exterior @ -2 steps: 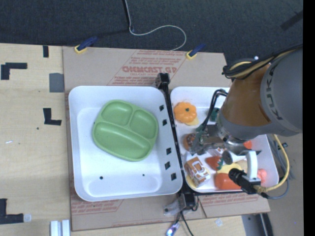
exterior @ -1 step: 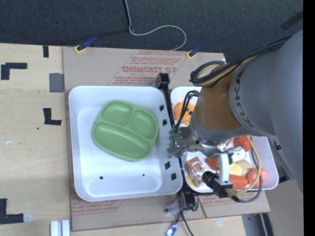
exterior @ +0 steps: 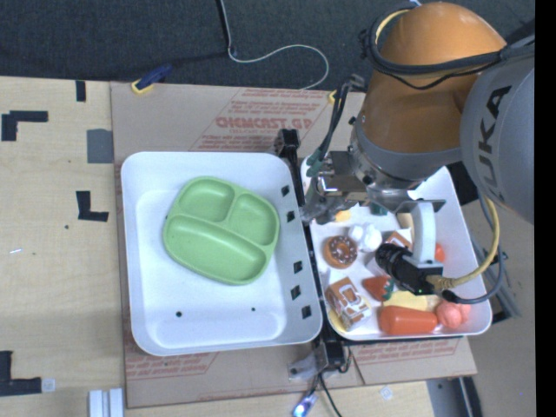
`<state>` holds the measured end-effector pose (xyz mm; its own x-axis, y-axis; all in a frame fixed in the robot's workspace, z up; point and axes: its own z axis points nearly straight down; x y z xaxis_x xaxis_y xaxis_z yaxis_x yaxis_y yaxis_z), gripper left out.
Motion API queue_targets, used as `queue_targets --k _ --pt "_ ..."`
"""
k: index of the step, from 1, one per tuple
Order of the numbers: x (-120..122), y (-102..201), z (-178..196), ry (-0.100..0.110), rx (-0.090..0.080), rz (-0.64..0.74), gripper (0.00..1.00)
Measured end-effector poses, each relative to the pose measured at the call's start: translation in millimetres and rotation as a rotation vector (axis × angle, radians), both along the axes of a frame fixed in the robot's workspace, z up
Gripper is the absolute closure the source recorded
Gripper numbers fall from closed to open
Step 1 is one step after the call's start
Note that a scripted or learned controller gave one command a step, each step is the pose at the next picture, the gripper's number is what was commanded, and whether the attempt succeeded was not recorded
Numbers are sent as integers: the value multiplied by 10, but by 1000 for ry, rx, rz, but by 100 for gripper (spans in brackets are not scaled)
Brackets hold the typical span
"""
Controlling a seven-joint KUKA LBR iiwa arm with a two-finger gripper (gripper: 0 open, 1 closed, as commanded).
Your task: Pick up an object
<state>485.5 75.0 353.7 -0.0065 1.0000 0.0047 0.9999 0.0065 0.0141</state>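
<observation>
The right bin holds several toy foods: a brown donut, a small white piece, a red pepper-like piece, a printed snack packet, a red-orange sausage shape and a pink ball. My gripper hangs low over the bin's far left corner, just above the donut, under the arm's orange band. The metal hardware around the gripper hides what is under it. A yellow scrap peeks out beside it.
The left bin carries a green divided plate. Black clips line the wall between the two bins. A white cylinder and black cable from the arm hang over the right bin's middle.
</observation>
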Motion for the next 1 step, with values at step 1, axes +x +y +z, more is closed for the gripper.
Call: queue_targets --k 1 --pt "-19 404 411 11 -3 1 100"
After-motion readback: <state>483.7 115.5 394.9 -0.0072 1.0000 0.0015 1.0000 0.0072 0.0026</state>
